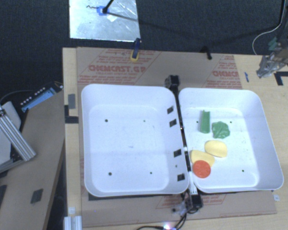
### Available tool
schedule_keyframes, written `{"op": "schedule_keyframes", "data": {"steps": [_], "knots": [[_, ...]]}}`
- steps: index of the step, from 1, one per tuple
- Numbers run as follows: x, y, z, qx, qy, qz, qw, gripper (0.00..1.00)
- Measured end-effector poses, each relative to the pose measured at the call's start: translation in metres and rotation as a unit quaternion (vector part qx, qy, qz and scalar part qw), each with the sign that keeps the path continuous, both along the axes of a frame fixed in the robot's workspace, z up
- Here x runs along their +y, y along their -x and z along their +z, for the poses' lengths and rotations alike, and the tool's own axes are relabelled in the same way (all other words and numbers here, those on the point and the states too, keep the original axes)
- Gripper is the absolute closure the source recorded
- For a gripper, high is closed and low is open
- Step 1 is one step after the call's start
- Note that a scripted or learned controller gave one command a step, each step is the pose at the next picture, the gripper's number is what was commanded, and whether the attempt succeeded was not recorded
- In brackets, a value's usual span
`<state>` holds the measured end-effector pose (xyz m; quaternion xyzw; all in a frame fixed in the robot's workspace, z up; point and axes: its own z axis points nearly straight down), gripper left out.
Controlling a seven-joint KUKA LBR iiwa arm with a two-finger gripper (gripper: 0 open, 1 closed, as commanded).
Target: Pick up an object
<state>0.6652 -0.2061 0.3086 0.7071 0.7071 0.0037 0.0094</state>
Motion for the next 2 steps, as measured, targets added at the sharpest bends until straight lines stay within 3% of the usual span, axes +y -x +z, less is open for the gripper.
{"op": "schedule_keyframes", "data": {"steps": [1,2], "knots": [[0.0,-0.005,0.095,0.002,-0.0013,0.003,1.0,1.0],[0.023,-0.004,0.093,0.007,-0.0035,0.003,1.0,1.0]]}}
